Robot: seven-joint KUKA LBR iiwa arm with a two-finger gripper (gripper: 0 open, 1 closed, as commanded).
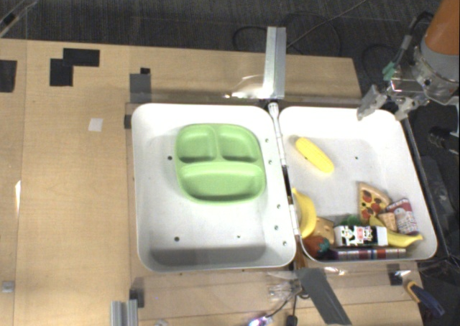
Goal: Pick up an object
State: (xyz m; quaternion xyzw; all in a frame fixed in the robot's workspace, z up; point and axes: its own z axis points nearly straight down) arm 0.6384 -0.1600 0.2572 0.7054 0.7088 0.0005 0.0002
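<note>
Above the right bin [402, 138], the open, empty pincer [384, 105] hovers beyond a yellow oblong object [315, 154].

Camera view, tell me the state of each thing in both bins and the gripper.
Green tray: flat, right way up, left bin.
Yellow lemon: lying alone, right bin.
Pizza slice: lying flat, right bin.
Banana: lying against the divider.
Gripper: open, holding nothing, over the right bin's far corner.

Two white bins sit on the bench: the left bin [154, 195] holds one green divided plate [218, 161]; the right bin [359, 152] holds one yellow oblong piece [315, 155], one banana [306, 214], one pizza slice [372, 203], and a heap of small items, uncountable.
</note>
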